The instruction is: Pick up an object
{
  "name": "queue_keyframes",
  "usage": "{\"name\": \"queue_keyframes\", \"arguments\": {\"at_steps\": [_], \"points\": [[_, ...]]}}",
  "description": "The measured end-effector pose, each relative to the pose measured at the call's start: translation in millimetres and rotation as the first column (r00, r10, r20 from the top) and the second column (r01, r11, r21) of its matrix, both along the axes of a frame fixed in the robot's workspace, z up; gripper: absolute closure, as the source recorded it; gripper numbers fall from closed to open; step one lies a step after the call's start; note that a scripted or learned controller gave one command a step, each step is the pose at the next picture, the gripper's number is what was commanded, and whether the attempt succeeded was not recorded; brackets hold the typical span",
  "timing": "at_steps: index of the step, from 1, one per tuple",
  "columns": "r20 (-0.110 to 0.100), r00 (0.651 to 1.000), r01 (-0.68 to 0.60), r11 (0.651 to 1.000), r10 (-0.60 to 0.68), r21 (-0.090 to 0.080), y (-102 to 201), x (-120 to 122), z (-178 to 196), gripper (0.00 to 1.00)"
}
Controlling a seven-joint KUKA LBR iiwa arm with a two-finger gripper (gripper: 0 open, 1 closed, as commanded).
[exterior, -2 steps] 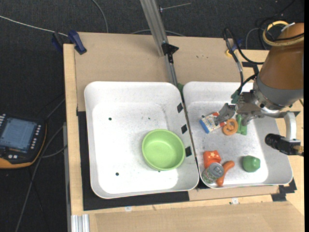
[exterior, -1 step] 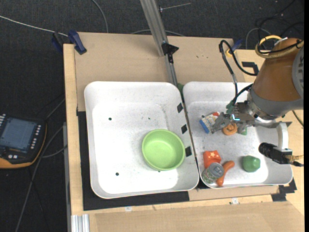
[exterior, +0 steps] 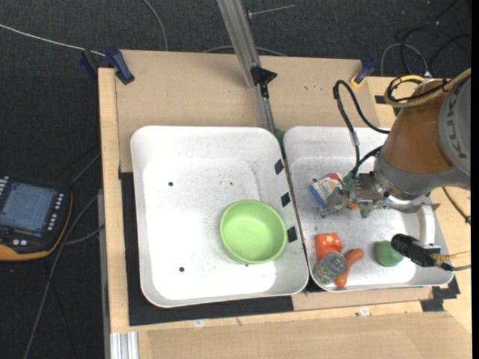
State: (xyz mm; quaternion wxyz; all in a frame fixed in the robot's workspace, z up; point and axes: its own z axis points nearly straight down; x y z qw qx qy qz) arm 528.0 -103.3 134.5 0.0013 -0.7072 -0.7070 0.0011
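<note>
Camera view: left bin [exterior: 150, 200] holds a green bowl [exterior: 253, 232]; right bin [exterior: 314, 142] holds small colourful items beneath the end effector [exterior: 346, 200], whose grip state I cannot tell.

Even, fairly bright light falls from above. The two white bins [exterior: 198, 144] look washed out, nearly glaring on their floors, while the dark carpet [exterior: 52, 88] around the bench [exterior: 187, 81] stays dim. Shadows are soft and short; a faint one lies under the green bowl [exterior: 253, 231]. Small things at the right bin's near edge look slightly blurred and grainy.
</note>
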Motion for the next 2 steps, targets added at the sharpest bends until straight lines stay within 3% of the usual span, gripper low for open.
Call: {"name": "queue_keyframes", "arguments": {"at_steps": [1,2], "points": [[0.005,1.000,-0.001,1.000,0.001,0.000,0,1,12,1.00],[0.008,1.000,-0.002,1.000,0.002,-0.001,9,7,60,1.00]]}}
